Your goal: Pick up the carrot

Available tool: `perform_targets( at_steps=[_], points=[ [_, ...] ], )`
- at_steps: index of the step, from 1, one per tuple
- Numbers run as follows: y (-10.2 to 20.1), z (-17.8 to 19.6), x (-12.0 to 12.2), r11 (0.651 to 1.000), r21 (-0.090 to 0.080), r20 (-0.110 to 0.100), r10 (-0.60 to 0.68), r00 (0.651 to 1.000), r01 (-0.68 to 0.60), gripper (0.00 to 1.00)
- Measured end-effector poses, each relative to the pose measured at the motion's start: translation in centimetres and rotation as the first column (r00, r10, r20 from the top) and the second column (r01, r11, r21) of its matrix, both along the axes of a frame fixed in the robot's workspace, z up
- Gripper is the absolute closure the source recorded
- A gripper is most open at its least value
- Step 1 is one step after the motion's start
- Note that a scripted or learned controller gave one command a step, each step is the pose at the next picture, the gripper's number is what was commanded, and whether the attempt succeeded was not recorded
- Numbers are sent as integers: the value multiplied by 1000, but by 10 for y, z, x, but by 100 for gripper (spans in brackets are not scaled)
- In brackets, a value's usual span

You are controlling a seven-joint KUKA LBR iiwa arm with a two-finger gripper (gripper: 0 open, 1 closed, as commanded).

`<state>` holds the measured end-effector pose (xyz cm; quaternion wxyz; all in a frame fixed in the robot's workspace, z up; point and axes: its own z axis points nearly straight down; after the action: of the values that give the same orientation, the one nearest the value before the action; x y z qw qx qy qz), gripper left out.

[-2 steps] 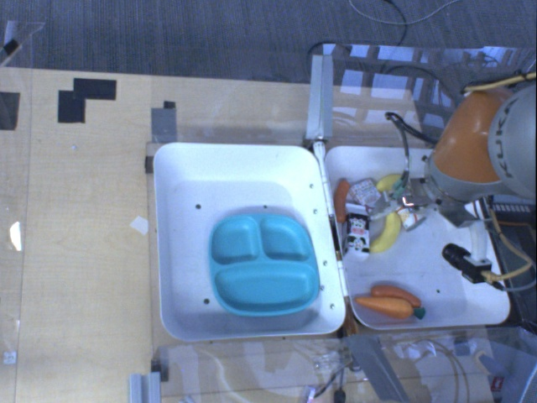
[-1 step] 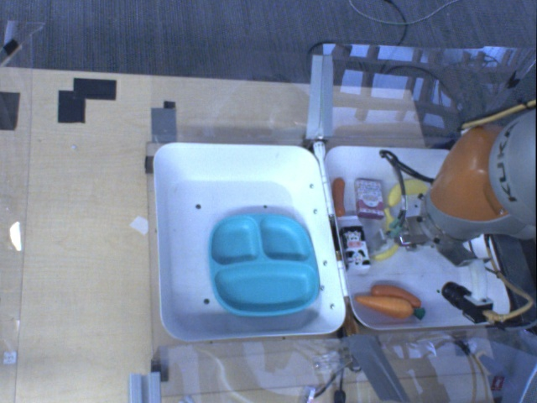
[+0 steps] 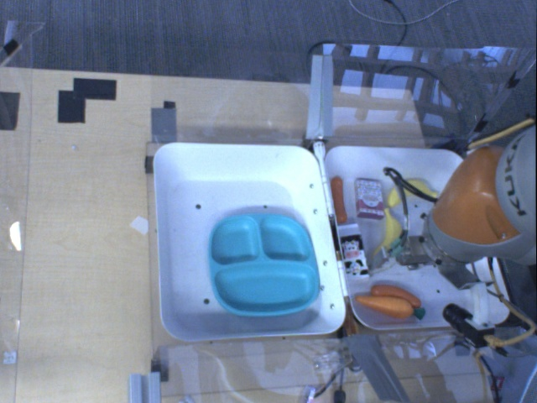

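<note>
Camera view shows the carrot (image 3: 387, 306) lying on its side near the front edge of the right bin (image 3: 369, 159), its green stub pointing right. Just behind it, touching or nearly so, lies a smaller orange-red piece (image 3: 398, 293) of similar shape. To its left, close to the wall between the bins, stands a small black-and-white carton (image 3: 353, 255). Further back sit a yellow banana (image 3: 394, 222), a dark red packet (image 3: 368, 197) and a slim red-orange stick (image 3: 337, 198) along the dividing wall. The arm (image 3: 482, 204), with its orange band, hangs over the right half of this bin, and its gripper (image 3: 409, 250) sits beside the banana, above and behind the carrot; whether it is spread or closed cannot be told. The left bin (image 3: 176, 225) holds a blue divided plate (image 3: 263, 263).
</note>
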<state>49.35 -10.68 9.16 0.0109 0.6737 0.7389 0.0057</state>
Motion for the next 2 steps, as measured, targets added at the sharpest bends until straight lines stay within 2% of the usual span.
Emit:
perform_targets(
  at_steps=[1,2],
  points=[
    [-30,-2,-2,1000,6,-8,-16,1000,16,0],
    [-6,-1,-1,994,-3,-4,105,994,-105,0]
  ],
)
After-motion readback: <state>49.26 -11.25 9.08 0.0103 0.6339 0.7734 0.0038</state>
